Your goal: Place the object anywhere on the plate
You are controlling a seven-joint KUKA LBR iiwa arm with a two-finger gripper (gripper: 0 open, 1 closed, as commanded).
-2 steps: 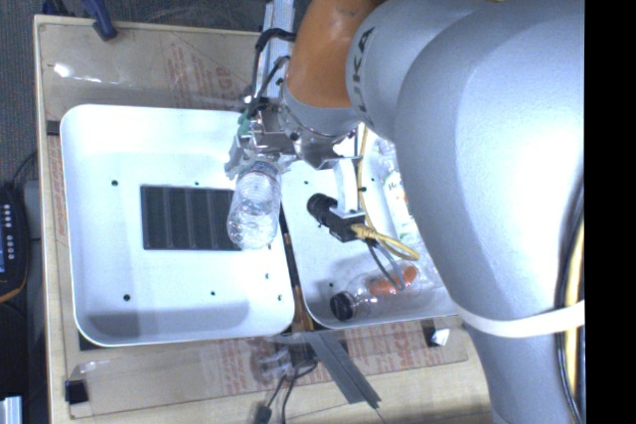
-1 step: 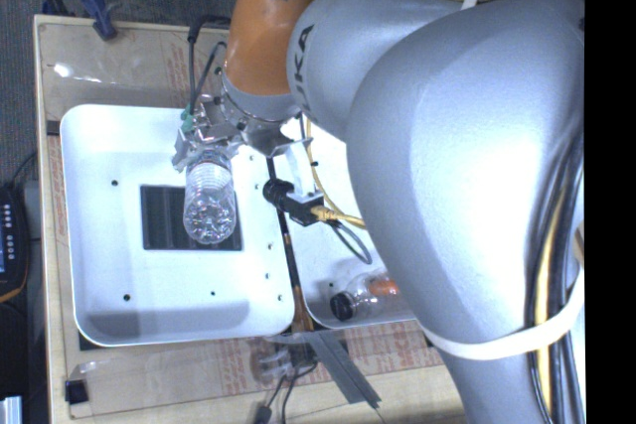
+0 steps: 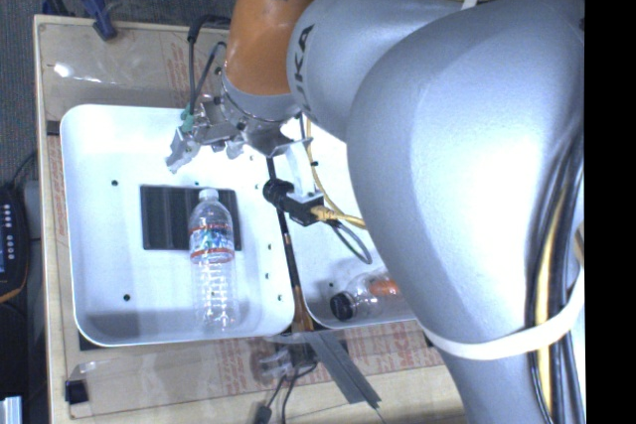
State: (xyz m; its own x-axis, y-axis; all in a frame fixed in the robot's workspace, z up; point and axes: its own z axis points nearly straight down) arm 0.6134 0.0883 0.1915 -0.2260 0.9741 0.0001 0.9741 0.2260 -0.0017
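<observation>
Clear plastic bottle lying across the dark plate

I see the water bottle (image 3: 213, 258) on its side in the left bin (image 3: 89, 213), its cap end resting on the black plate (image 3: 164, 216) and its base pointing toward the bin's near wall. My jaws (image 3: 189, 142) hang above the bin's far part, apart from the bottle; I cannot tell whether they are open or closed. A small dark-capped item (image 3: 358, 301) lies in the right bin (image 3: 333, 318).

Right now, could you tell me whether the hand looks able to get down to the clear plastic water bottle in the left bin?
Probably yes. The hand hovers above the clear plastic water bottle, which lies partly on the dark rectangular plate with nothing over it.
</observation>
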